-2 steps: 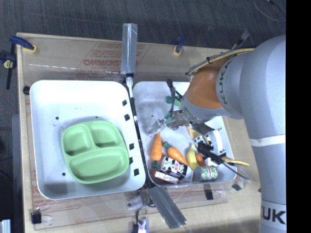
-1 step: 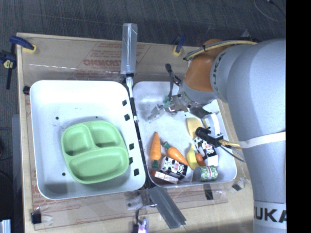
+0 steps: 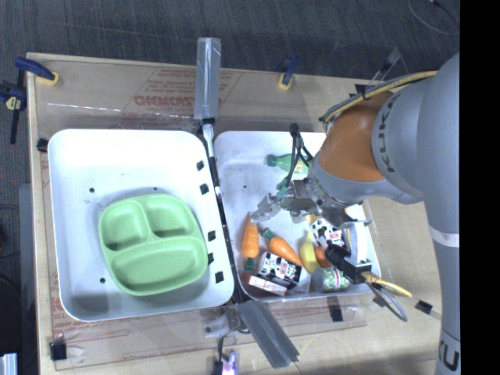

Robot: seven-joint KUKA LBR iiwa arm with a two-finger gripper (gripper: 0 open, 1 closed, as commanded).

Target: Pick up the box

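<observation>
Arm [image 3: 406,143]: smooth grey casing with a glossy orange band; part of the raised letters "KUKA" reads on its side.
Bench [image 3: 117,92]: pale board with faded red printing, too blurred to read.
Left bin [image 3: 70,162]: shallow white plastic, rounded corners.
Right bin [image 3: 242,158]: same white plastic, cluttered along its near side.
Plate [image 3: 154,243]: matte green, three compartments, lying in the left bin.
Gripper [image 3: 281,205]: metallic, low over the middle of the right bin; whether its fingers are apart I cannot tell, and nothing shows between them.
Box [image 3: 275,273]: small, rectangular, black-and-white print with a red edge, lying at the near wall of the right bin, just below the carrots; lettering illegible.
Carrots [image 3: 250,239]: two orange tapered toys.
</observation>
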